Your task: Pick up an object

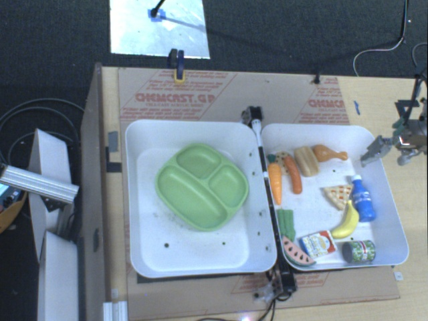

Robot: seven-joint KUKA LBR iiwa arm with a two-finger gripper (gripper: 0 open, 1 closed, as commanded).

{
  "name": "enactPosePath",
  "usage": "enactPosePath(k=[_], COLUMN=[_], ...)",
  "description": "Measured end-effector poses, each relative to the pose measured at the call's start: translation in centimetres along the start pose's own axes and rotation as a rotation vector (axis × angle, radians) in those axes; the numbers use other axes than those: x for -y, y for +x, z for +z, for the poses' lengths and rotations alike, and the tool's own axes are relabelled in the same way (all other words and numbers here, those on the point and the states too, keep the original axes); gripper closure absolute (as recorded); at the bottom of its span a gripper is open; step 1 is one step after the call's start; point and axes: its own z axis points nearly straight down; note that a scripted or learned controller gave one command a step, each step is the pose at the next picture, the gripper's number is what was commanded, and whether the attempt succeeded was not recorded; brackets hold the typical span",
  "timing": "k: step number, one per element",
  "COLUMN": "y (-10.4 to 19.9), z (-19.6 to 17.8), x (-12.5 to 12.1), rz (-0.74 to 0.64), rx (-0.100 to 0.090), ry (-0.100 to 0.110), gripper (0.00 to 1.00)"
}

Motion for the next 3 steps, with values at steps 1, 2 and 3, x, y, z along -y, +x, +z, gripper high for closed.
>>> enactPosePath(k=[1,2,3], y=[7.4,11.0,7.8], z=[10.7,18.9,19.5], x=[-1.5,-1.1,-8.4], rz=[-0.007,-0.004,-0.003], rx=[-0.004,-0.003,0.001], ry=[0.006,0.007,-0.003], gripper=[0.00,0.00,0.00])
